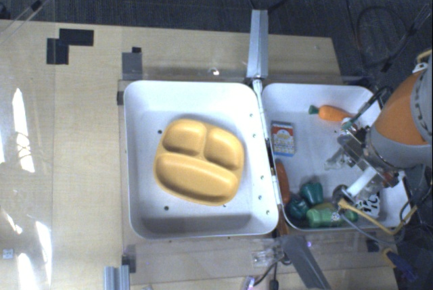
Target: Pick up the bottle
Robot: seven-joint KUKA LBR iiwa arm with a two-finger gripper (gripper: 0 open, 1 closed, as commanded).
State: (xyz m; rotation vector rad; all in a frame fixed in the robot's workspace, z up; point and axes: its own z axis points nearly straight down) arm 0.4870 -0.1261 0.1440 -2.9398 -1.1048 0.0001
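Observation:
The green bottle lies on its side at the near edge of the right bin, its cap pointing right. My gripper hangs over the right half of that bin, up and to the right of the bottle and apart from it. Nothing shows between its fingers.
Two dark green toys crowd the bottle's left side. A red-brown sausage lies along the bin's left wall, with a small printed box above it. An orange carrot rests at the far side. A yellow divided tray sits in the left bin.

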